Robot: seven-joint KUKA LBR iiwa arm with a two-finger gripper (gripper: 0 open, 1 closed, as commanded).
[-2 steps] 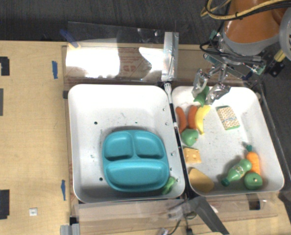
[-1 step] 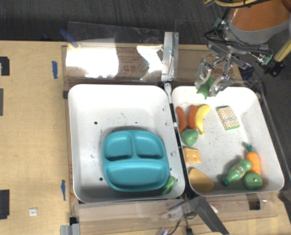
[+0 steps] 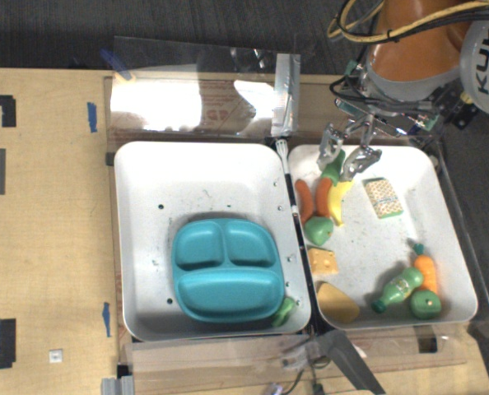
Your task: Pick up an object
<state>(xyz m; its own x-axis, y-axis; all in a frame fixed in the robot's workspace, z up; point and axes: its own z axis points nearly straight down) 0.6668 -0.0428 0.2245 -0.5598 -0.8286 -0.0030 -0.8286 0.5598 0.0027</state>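
Camera view, jaws [image 3: 346, 158] spread, straddling green-topped toy [image 3: 333, 171], over right bin [image 3: 454, 245]

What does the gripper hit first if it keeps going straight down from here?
Likely the green-topped yellow toy right under the gripper, next to the orange carrot piece in the right bin. Depth is unclear, so contact can't be confirmed.
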